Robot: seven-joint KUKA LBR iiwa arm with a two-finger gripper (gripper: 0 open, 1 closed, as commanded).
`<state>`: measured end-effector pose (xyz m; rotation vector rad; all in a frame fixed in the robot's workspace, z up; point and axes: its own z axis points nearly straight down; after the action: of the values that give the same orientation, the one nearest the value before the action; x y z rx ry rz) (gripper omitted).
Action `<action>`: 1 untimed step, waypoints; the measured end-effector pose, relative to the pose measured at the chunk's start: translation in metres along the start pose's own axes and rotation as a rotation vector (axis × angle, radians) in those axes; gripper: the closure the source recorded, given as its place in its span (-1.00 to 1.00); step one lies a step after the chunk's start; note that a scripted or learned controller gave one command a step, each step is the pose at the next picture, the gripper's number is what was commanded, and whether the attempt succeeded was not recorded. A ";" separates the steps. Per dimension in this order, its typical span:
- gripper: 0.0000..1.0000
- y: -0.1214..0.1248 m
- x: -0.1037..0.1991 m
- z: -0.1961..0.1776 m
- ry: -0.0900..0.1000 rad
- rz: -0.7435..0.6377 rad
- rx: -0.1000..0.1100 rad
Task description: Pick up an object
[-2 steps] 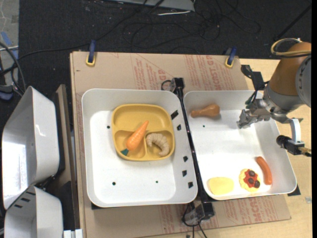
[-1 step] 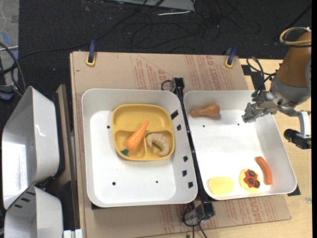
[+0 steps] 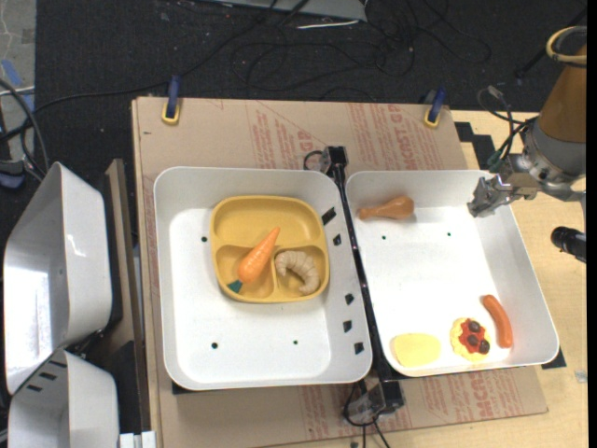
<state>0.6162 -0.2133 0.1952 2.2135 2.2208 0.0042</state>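
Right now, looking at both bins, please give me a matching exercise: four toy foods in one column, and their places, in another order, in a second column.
Things:
1. carrot
2. drumstick
3. sausage
4. shrimp

Places:
A. right bin, far edge, near the divider
B. yellow plate, lower right compartment
C. right bin, near right corner, beside the small pizza
D. yellow plate, lying across the ridge between compartments

Pairs: 1-D, 2-A, 3-C, 4-B
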 end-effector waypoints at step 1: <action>1.00 0.007 -0.008 -0.050 -0.001 -0.001 0.000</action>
<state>0.6232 -0.2213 0.2453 2.2123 2.2207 0.0038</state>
